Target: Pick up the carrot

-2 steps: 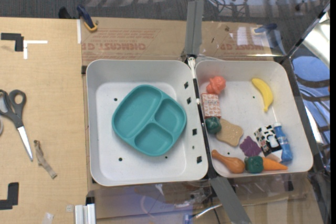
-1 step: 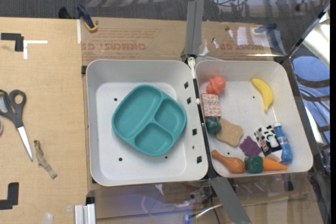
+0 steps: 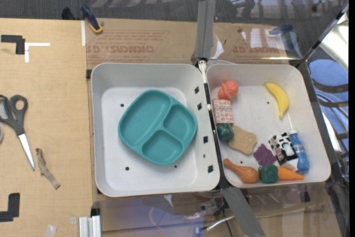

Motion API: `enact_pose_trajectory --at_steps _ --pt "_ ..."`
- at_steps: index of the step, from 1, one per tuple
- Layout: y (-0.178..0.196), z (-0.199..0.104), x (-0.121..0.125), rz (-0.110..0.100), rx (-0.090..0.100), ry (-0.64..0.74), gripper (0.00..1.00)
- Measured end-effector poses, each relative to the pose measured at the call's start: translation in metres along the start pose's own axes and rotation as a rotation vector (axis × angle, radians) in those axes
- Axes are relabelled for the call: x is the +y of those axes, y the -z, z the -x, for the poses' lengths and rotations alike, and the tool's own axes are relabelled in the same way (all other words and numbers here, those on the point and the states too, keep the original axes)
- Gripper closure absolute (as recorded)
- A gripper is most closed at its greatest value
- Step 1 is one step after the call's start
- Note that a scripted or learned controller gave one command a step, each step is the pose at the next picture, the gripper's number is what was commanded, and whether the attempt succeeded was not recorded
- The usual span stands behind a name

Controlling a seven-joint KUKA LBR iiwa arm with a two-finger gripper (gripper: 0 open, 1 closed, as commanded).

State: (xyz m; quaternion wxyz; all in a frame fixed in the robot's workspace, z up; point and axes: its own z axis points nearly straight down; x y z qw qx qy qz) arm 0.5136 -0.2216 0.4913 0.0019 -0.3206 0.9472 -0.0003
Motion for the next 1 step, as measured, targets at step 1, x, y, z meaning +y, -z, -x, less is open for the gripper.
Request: enact_pose_trajectory --at_steps 1 --pt "-0.0002 0.0272 -0.0201 0.001 -0.001 0.321 1.00"
